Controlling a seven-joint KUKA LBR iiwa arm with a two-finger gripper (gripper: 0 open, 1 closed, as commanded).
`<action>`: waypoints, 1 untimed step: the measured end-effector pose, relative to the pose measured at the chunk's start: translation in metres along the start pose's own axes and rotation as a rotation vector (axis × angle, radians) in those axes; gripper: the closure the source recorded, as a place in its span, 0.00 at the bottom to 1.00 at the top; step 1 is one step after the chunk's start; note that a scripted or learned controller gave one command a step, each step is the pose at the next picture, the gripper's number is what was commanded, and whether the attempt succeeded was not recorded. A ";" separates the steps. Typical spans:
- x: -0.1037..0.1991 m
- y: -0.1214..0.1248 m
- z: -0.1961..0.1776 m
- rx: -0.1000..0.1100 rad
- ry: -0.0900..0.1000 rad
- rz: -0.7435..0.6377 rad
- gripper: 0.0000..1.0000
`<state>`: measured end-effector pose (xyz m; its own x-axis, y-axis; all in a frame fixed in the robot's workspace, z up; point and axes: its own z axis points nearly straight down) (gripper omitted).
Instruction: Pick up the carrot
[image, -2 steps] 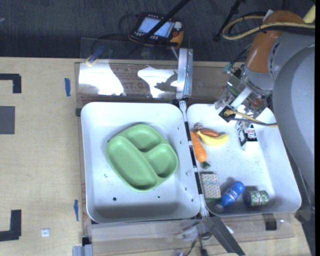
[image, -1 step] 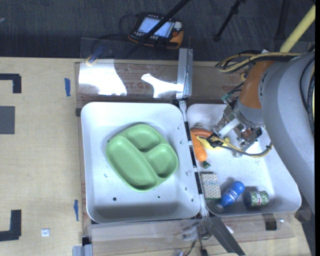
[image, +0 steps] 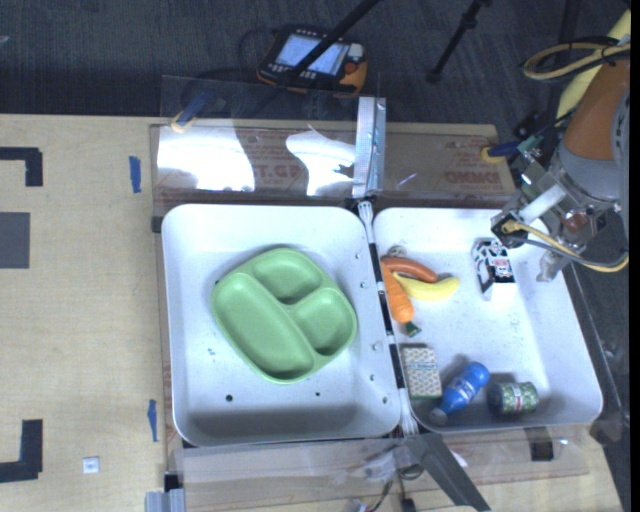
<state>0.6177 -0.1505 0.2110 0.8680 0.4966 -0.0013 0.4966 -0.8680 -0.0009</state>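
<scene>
The carrot (image: 399, 299) is a short orange piece lying along the left wall of the right bin (image: 545, 330). It touches a yellow banana (image: 433, 289) and a red-orange sausage-like piece (image: 411, 268) just above it. My gripper (image: 493, 266) hangs over the upper middle of the right bin, well to the right of the carrot and apart from it. Its two fingers stand slightly apart with nothing between them.
A green divided plate (image: 285, 312) lies in the left bin (image: 190, 250). At the right bin's front sit a small box (image: 421, 371), a blue bottle (image: 462, 388) and a green can (image: 513, 397). A clear divider (image: 369, 145) rises behind the bins.
</scene>
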 end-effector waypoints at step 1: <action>-0.014 -0.053 0.088 0.004 -0.003 0.316 0.00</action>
<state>0.5789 -0.1114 0.1234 0.9793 0.2022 -0.0048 0.2021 -0.9793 -0.0043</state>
